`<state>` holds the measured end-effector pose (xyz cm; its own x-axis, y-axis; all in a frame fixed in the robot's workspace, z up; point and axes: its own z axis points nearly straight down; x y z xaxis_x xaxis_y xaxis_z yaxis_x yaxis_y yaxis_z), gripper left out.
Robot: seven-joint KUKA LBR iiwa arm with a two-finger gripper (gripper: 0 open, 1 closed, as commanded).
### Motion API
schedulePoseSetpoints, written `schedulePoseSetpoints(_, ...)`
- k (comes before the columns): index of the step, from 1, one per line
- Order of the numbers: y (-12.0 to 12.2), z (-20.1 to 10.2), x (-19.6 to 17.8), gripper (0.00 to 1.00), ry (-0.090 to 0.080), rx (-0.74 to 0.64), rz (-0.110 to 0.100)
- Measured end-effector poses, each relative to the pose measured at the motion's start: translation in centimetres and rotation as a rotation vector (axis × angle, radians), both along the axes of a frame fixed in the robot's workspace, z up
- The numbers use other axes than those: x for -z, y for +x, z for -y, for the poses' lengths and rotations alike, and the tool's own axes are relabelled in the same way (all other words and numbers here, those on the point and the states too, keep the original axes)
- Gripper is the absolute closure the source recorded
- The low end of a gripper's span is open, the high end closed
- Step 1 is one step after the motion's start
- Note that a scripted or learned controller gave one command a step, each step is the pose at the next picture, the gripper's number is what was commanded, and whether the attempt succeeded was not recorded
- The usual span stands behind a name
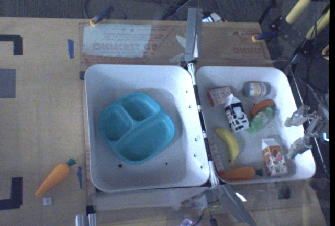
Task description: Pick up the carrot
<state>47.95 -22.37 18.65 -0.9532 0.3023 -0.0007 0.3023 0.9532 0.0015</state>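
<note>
The gripper (302, 131) waits open at the right edge, near the carrot (238, 173) in the lower right bin (306, 167).

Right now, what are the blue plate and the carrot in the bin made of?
The blue plate looks like moulded plastic: one even teal colour, smooth, with rounded compartments and a soft sheen. The carrot in the right bin looks like toy plastic or rubber too, going by its flat, uniform orange and smooth skin, though the picture is too blurry to be sure.
</note>
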Motion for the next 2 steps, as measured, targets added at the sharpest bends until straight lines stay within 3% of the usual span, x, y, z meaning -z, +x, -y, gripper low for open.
schedulePoseSetpoints(1,0.00,0.00,0.00,0.00,0.000,0.000,0.000)
schedulePoseSetpoints(2,0.06,-0.07,-0.51,0.00,-0.001,-0.313,0.003)
